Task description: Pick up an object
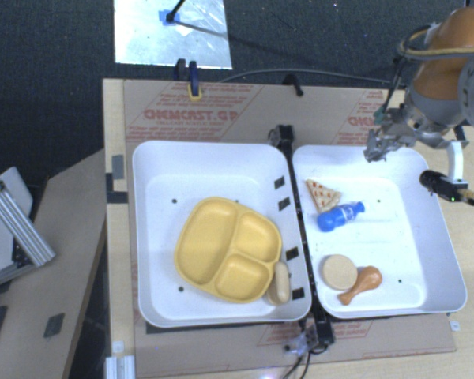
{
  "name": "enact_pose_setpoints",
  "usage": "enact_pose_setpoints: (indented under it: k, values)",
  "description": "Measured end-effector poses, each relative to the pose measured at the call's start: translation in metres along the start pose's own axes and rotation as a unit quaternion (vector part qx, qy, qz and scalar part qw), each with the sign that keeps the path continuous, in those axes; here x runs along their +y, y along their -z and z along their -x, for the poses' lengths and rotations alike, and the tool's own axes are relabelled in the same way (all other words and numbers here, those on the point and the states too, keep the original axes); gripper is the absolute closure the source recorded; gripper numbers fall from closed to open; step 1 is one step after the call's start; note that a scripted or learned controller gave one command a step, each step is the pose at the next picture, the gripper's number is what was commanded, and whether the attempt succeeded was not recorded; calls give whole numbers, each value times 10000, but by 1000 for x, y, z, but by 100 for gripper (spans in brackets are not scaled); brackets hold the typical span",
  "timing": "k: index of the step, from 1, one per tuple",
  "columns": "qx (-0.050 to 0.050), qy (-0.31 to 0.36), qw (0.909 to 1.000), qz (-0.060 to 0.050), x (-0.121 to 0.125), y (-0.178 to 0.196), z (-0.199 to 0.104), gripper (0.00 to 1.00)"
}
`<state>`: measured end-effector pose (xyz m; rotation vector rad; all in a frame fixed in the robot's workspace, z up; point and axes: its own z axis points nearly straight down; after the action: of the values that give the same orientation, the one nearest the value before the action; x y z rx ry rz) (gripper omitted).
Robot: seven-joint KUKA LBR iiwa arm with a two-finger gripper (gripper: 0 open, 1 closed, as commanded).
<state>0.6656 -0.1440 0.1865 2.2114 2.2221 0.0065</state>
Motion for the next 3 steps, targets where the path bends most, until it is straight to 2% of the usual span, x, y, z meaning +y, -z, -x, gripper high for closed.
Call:
enact_pose_setpoints:
  k: [1,3]
  values:
    - [4,5,10000,-9,2,38,0,100]
    - [14,18,10000,-33,-6,22,-107,100]
